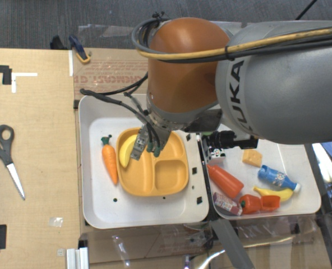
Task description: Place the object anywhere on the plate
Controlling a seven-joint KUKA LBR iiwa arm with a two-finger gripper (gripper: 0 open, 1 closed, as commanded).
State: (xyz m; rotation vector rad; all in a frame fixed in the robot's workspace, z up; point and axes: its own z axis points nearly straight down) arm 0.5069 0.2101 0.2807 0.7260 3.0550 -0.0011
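Observation:
A yellow divided plate (171, 175) lies in the left white bin (96, 206). A small yellow banana (124, 156) rests in the plate's left compartment. My gripper (146, 146) hangs over the plate's upper left part, fingers pointing down and standing open, just right of the banana. Nothing shows between the fingers; the left finger (137, 149) is close to or touching the banana's edge. An orange carrot with a green top (109, 160) lies on the bin floor to the left of the plate.
The arm's orange band and grey body cover the bins' rear. The right bin (306, 206) holds an orange-red bottle (226, 181), a tan block (252, 158), a blue bottle (277, 177), another banana (279, 193) and red items (250, 204). Scissors (7, 157) lie on the bench.

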